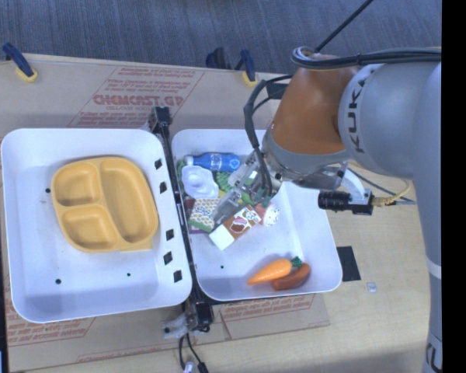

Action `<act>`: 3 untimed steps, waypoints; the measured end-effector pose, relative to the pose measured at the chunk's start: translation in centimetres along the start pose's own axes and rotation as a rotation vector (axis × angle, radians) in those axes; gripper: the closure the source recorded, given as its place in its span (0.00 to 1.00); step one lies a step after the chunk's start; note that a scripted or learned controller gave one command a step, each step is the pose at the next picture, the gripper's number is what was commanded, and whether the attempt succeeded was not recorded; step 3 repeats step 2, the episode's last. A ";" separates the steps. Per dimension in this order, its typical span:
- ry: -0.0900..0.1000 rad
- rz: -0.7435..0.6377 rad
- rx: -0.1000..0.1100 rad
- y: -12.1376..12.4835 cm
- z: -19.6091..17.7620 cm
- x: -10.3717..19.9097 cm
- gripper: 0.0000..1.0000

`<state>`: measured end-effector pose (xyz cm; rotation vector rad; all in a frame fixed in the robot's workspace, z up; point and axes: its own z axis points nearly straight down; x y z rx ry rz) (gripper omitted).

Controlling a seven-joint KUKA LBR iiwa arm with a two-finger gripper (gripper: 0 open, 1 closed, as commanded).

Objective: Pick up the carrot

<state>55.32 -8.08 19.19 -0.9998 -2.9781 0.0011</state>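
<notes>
Right now the claw (245, 196) is hovering over the clutter mid-bin, its state impossible to tell. The carrot (269, 271) is lying near the right bin (318, 239)'s front wall, well apart; reaching comes next.

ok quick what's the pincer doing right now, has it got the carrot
Pincer: over the clutter in the right bin; open or closed cannot be told. The carrot lies apart from it, near the bin's front edge.

Orange carrot (269, 271) lies flat near right bin's (326, 239) front edge.
</notes>
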 end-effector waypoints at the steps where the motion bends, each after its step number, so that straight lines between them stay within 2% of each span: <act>1: 0.004 0.236 0.002 -0.3 0.1 7.2 0.00; 2: 0.005 0.564 0.003 -0.6 0.1 9.3 0.00; 3: 0.005 0.564 0.003 -0.6 0.1 9.3 0.00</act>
